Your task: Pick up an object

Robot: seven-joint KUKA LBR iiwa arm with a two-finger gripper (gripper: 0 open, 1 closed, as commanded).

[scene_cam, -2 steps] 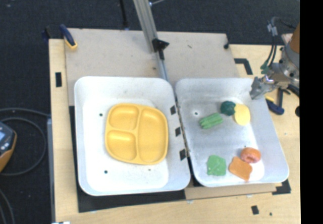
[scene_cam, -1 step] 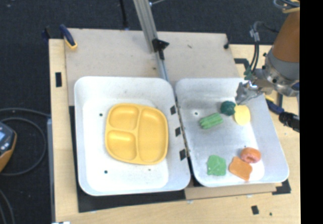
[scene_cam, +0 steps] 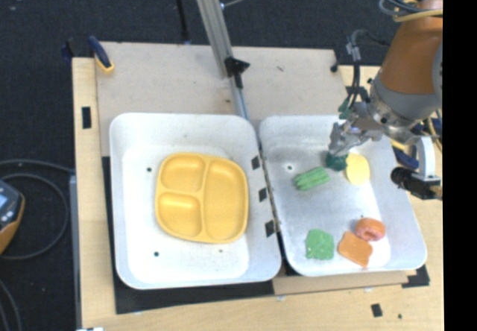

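Down in the right bin point(scene_cam: 294, 144) hangs my claw point(scene_cam: 337, 152), low over the floor of the bin near its upper middle, and from this high slanted view I cannot tell how it is set or whether anything is in it. Right at its tip sits a small dark green piece point(scene_cam: 336, 163), touching or just under me; I cannot say which. Just to the right of that lies a pale yellow object point(scene_cam: 358, 170), and just to the left, a green oblong thing point(scene_cam: 311, 178) lying tilted on the bin floor. Farther toward the near edge of the same bin I see a flat green block point(scene_cam: 320, 244), and beside it to the right an orange block point(scene_cam: 355, 248) with a reddish-orange rounded piece point(scene_cam: 370, 229) touching its upper side. My arm point(scene_cam: 406, 68) comes in from the right, its orange band above the wrist. The left bin point(scene_cam: 134, 143) lies alongside, its edge meeting the right one, and it holds a yellow divided plate point(scene_cam: 202, 197) with three compartments, lying flat near its middle. Both bins rest on the tan worktop point(scene_cam: 164, 76), and a metal pole point(scene_cam: 211, 16) rises from its far side.
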